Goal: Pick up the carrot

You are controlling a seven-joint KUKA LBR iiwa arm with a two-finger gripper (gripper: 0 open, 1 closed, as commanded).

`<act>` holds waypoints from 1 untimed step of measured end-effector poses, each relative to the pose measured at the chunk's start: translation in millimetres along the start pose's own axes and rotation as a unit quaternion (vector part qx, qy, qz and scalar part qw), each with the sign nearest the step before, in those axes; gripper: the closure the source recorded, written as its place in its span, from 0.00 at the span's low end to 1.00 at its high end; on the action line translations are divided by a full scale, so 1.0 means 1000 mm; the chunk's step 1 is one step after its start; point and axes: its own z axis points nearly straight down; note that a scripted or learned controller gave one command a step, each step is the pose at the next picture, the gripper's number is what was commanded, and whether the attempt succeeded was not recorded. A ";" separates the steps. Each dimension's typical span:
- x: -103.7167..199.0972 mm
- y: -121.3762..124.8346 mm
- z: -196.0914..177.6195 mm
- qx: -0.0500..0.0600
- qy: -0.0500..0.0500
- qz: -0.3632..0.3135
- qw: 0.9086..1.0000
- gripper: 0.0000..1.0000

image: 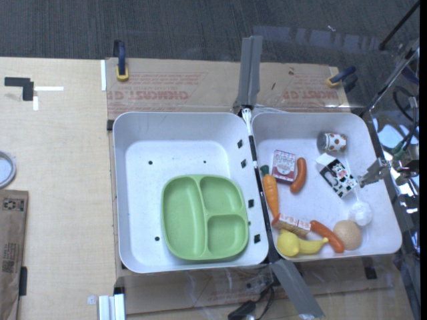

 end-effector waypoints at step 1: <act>0.089 0.001 0.061 0.000 0.000 -0.155 0.988 0.00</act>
